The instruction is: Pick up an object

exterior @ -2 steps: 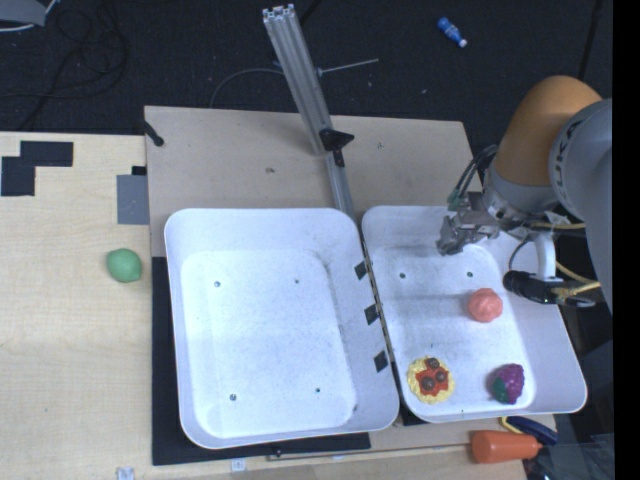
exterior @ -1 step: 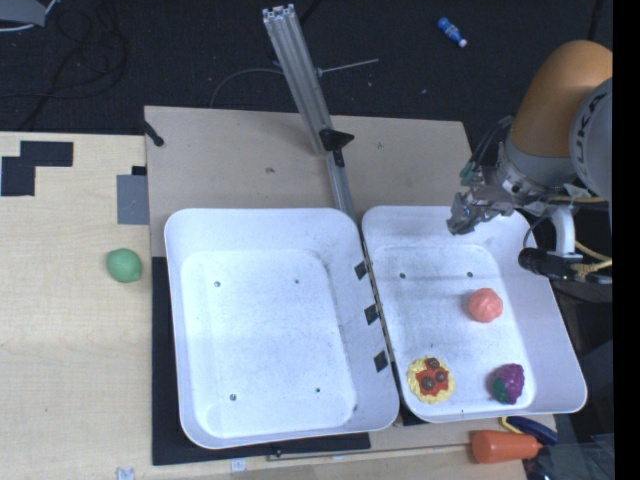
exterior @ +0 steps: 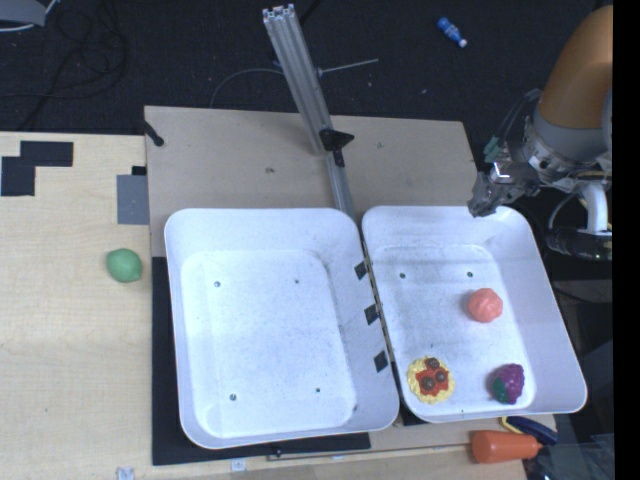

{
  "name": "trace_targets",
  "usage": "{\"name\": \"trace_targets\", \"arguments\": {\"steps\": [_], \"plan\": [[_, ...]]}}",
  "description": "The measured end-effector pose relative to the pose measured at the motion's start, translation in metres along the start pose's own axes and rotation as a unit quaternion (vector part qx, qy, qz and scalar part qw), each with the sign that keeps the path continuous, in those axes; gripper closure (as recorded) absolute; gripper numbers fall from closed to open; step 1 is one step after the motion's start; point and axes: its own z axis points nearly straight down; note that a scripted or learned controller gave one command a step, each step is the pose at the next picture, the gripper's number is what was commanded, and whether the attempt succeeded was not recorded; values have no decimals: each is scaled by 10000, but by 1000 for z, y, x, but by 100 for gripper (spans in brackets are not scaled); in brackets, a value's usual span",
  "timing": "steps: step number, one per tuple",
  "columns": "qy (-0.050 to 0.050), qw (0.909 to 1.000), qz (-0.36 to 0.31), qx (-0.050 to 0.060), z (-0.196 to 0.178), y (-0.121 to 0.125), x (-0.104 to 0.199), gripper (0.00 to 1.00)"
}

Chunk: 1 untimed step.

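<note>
Three small toys lie in the right bin (exterior: 420, 230): an orange-pink ball-like piece (exterior: 485, 305) at mid right, a yellow round piece with red spots (exterior: 430, 379) near the front left corner, and a purple grape cluster (exterior: 508, 383) at the front right. My gripper (exterior: 485, 199) hangs over the bin's far right corner, well behind the toys and apart from all of them. Nothing shows between its dark tips.
The left bin (exterior: 190, 238) sits beside the right one, joined by black clips. A green ball (exterior: 125, 265) rests on the bench left of the bins. An orange carrot-like toy (exterior: 503, 446) lies outside the right bin's front edge. A metal rail (exterior: 305, 78) slants behind the bins.
</note>
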Motion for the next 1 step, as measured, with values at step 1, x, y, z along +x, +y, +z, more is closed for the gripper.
{"name": "trace_targets", "arguments": {"steps": [1], "plan": [[3,10000,5,9,-32,0,-1,100]]}}
